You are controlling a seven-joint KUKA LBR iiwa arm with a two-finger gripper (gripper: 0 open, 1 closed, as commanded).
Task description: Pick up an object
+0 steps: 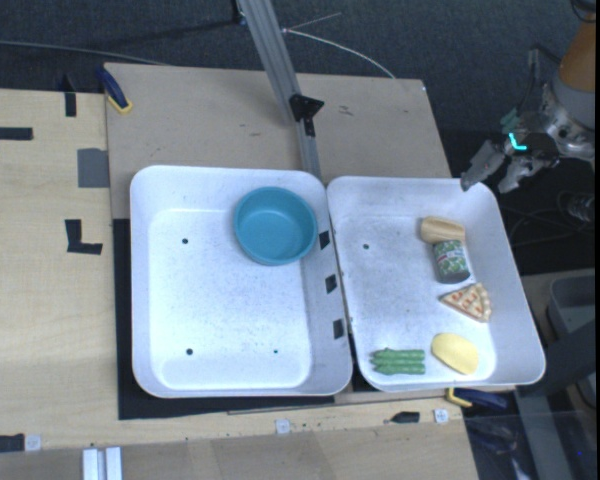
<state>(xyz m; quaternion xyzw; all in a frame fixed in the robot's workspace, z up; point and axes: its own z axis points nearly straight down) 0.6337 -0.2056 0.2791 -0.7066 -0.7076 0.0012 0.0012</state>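
I see a tan bench [40,298] with black tape marks [75,236] stuck on its left part. A lighter board [210,108] lies on it, with a black mat [125,388] along its near edge. A grey metal pole [275,53] slants in from the top. Behind the bench the floor [110,8] is dark, crossed by thin cables [350,53].

Setting: you're at a robot lab bench | Evidence: plywood bench top [40,268] marked with black tape, two white bins [150,268] side by side, grey KUKA arm [570,98], loose cables [330,33]
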